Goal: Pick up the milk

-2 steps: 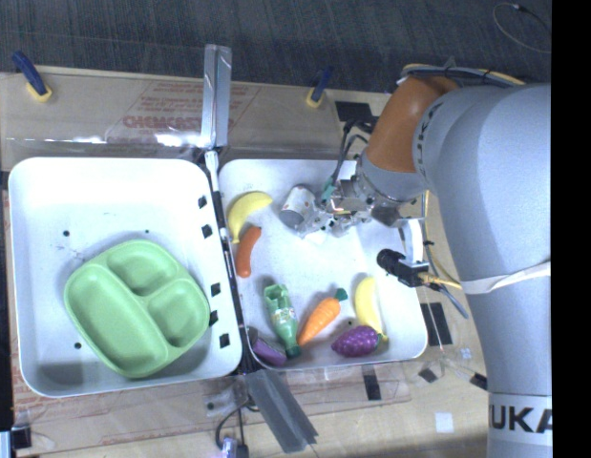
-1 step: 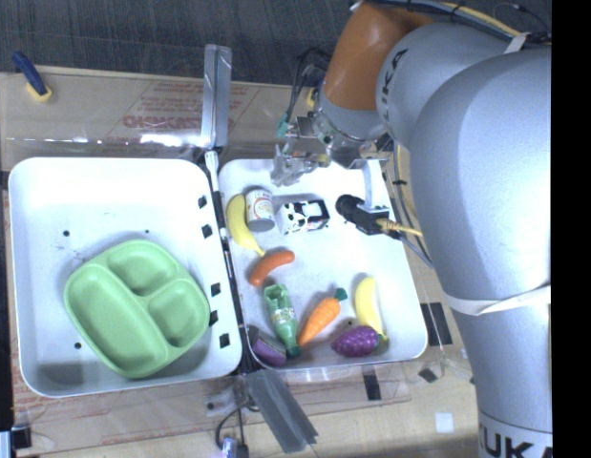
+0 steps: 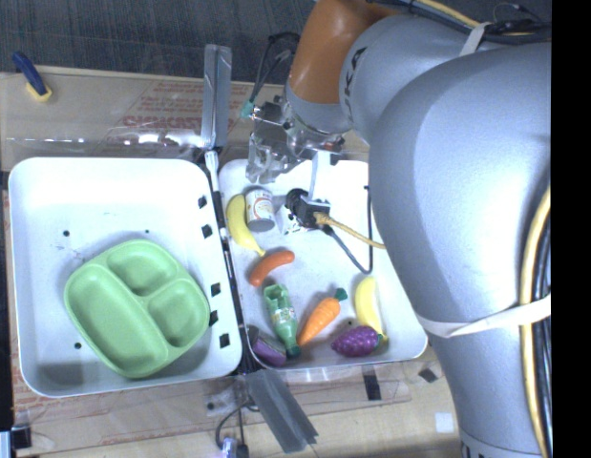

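I see the grey two-finger gripper hanging just above the small white cylindrical milk container at the back of the right shallow white bin, beside a yellow banana, jaw spread unclear
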{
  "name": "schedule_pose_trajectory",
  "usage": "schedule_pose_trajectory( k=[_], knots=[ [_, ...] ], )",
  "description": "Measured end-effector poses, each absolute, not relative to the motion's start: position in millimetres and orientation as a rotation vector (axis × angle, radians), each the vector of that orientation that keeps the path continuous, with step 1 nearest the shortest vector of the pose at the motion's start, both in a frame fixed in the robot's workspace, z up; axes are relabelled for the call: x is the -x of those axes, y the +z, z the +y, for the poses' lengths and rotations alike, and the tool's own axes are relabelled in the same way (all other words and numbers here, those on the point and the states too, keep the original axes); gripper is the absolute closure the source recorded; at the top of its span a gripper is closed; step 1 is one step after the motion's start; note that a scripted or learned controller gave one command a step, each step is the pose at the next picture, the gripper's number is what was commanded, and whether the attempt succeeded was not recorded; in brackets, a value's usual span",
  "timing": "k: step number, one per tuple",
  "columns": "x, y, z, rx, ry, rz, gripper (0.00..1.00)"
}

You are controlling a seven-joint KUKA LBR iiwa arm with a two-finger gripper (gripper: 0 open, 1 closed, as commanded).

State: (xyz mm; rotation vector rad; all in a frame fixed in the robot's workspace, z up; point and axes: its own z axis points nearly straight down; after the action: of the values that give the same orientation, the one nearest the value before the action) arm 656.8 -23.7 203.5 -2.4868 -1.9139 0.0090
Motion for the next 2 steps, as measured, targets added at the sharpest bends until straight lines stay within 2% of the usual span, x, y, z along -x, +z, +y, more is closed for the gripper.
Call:
schedule_pose_trajectory(
  k=[1, 2],
  knots=[
    [-656.7, 203, -24, 2.487, 0.009, -1.913, 0.00],
    [-606.7, 261, -88, 2.590, 0.010, -1.770, 0.00]
  ],
)
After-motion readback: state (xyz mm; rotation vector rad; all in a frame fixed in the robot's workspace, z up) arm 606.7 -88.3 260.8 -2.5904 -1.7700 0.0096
